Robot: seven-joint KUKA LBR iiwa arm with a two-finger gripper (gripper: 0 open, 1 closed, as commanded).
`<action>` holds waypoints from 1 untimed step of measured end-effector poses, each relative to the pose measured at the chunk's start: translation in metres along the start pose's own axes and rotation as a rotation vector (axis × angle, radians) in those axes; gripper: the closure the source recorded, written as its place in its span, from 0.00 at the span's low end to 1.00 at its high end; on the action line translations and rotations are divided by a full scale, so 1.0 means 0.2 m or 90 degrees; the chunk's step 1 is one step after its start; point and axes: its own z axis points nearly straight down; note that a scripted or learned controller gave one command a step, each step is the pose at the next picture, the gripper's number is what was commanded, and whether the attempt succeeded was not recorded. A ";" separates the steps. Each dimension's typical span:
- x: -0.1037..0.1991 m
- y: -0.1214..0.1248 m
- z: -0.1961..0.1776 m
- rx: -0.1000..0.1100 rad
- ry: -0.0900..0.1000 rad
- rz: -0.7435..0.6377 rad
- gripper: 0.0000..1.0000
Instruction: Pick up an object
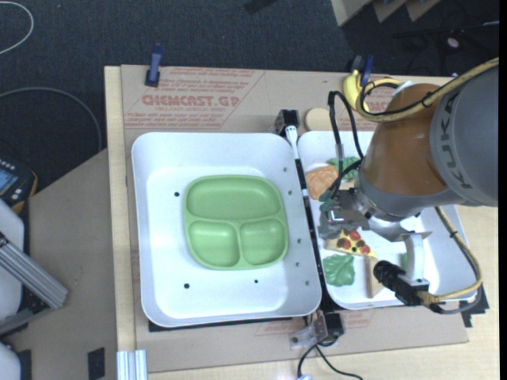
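At the lower right of the frame, the right bin (444, 287) holds a green leaf toy (340, 269), a pizza slice (351, 244) and an orange piece (322, 181). The gripper (339, 214) hangs over them; whether its fingers are apart cannot be told. The left bin (158, 212) carries a green divided plate (235, 220).

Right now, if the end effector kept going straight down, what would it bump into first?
Probably the pizza slice toy in the right bin, just below the end effector. Depth is hard to judge from above.
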 end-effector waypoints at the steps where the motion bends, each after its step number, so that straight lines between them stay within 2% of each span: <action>1: -0.02 0.02 -0.06 -0.007 -0.003 0.003 1.00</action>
